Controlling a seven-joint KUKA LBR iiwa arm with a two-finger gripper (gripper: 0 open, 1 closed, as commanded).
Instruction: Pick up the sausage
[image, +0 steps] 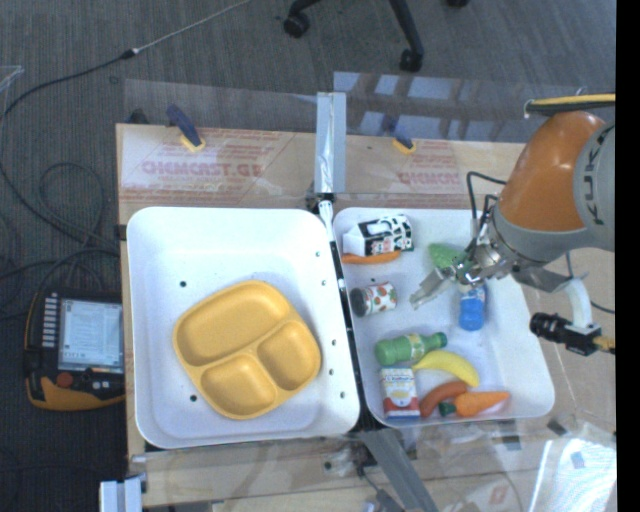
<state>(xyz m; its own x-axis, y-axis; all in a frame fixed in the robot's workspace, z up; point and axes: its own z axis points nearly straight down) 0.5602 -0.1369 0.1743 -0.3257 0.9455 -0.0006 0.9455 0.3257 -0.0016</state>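
The sausage (438, 398) is a short red-brown piece lying near the front edge of the right bin (535, 375). It sits between a small red box (400, 392) and an orange carrot (483, 402). My gripper (455, 280) hovers over the back half of that bin, well behind the sausage, above a green item (444, 257) and a blue bottle (472, 311). It stands open and nothing shows between its fingers.
The right bin also holds a cow-patterned carton (379, 236), a small can (375, 298), a green bottle (409, 348) and a banana (448, 366) just behind the sausage. The left bin (160, 240) bears a yellow divided plate (247, 347).
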